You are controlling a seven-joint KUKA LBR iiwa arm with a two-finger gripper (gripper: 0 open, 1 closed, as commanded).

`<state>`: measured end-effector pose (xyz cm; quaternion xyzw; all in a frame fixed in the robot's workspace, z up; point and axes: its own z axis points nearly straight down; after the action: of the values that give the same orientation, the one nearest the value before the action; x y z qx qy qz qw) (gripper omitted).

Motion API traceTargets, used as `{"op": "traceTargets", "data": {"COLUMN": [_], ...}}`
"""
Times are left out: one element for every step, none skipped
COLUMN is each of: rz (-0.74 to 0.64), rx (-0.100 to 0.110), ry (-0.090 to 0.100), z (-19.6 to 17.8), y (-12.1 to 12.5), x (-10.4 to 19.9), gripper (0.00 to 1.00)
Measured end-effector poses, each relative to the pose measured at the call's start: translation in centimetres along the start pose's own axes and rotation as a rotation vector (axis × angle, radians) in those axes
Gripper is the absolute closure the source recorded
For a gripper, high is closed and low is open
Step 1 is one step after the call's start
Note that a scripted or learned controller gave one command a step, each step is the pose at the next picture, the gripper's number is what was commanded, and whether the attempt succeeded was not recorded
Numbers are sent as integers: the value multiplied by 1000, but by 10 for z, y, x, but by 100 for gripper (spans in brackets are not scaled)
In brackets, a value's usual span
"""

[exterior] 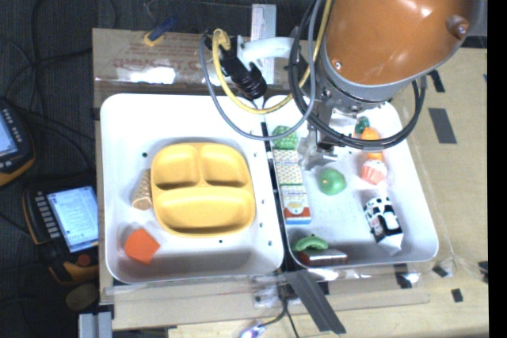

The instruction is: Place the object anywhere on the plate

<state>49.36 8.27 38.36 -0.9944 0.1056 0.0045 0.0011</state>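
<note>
1. A yellow divided plate [203,187] sits in the left white bin [115,123], with an orange block [142,245] and a cone-shaped toy [142,191] beside it.
2. The right bin [420,206] holds a green apple [332,181], a carton [291,186], a strawberry-like toy [373,169], a cow-patterned carton [383,220] and a dark item [317,249].
3. The claw [311,156] hangs over the right bin, between carton and apple, just beside the apple's upper left.
4. Whether the claw is spread or pressed together cannot be told.
</note>
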Motion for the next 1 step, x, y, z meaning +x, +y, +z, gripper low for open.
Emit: {"op": "traceTargets", "data": {"rz": [-8], "rx": [0], "ry": [-2], "z": [44], "y": [-5], "x": [-4], "gripper": [100]}}
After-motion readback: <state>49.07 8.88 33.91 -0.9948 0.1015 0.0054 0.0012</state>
